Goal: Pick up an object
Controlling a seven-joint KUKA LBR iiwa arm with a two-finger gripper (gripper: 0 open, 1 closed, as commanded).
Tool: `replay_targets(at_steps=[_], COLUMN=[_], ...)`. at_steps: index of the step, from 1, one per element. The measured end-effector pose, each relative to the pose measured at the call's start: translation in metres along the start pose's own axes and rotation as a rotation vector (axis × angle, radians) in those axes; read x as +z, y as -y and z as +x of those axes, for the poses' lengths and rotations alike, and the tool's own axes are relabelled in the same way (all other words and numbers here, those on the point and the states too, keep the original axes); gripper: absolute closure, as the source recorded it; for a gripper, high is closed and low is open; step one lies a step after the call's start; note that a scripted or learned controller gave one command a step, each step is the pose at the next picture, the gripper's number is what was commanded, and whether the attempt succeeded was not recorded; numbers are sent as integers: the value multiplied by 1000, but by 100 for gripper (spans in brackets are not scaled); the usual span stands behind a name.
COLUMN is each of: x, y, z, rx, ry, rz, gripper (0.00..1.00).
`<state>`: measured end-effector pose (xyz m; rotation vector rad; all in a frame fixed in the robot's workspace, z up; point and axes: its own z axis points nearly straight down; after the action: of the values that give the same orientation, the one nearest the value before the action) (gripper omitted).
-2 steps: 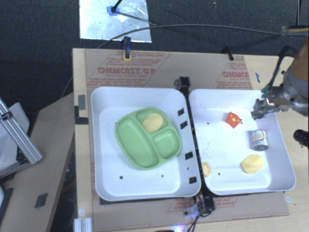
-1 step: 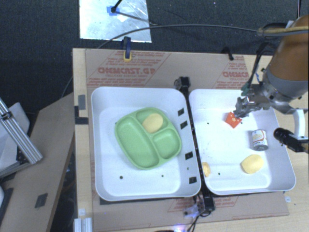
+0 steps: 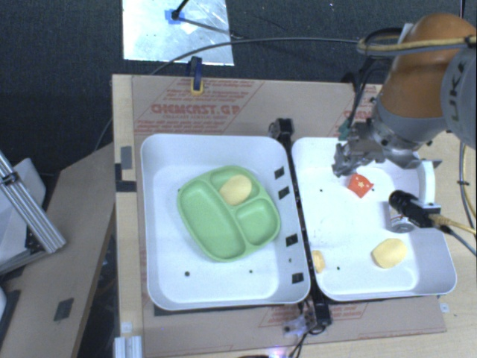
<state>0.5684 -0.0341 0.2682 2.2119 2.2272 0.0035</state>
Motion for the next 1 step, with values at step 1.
replay_targets(at_steps=[1], x=[17], y=[-3], z=[57], rx=[-1], ry=[-1], rz=[3], gripper=[100])
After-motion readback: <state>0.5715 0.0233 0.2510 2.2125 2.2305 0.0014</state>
